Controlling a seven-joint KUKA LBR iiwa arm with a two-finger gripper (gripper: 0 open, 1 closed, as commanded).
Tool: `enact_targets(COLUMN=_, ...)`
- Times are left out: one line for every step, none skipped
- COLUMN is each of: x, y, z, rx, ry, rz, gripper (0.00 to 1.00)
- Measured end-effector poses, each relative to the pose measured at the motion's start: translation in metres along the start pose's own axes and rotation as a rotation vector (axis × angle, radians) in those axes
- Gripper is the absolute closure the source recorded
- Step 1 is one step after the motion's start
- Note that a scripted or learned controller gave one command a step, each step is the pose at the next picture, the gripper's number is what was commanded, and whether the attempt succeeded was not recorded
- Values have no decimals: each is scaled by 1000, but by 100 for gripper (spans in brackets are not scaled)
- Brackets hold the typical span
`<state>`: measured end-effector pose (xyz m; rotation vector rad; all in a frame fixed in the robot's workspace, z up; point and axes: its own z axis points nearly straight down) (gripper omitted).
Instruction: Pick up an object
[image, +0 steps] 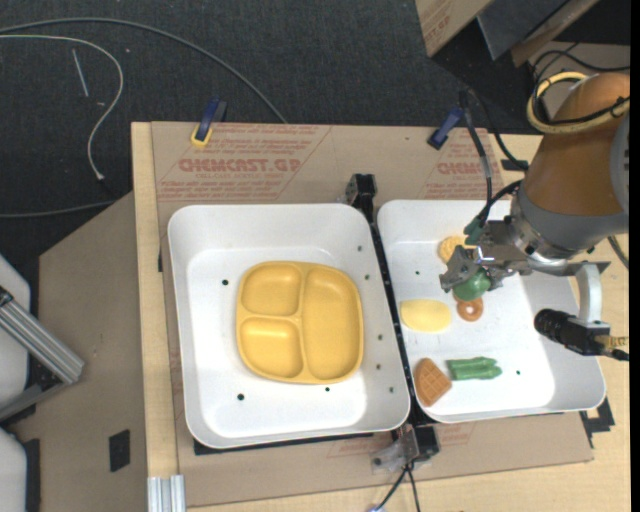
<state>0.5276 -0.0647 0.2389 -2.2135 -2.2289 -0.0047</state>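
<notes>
The end effector (468, 275) hung low in the right bin (530, 385), over a green and orange piece; whether it pinched anything could not be told. A green toy pickle (472, 369) lay lengthwise left to right beside a waffle (432, 381). A yellow divided plate (300, 322) filled the left bin (200, 300) on the cardboard-covered counter (300, 150).

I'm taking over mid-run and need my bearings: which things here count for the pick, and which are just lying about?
For the pick:
- gripper, low in the right bin
- green and orange item right at it
- pale yellow piece
- green pickle-like piece
- brown waffle-like piece
- yellow item

Lying about:
- yellow divided plate in the left bin
- blue clamps
- loose cable
</notes>
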Motion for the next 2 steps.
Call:
enact_targets(x=55, y=10, z=-6, rx=1, ry=0, rz=0, gripper=100)
enact_targets(x=115, y=6, z=-3, rx=5, ry=1, rz=0, gripper=100)
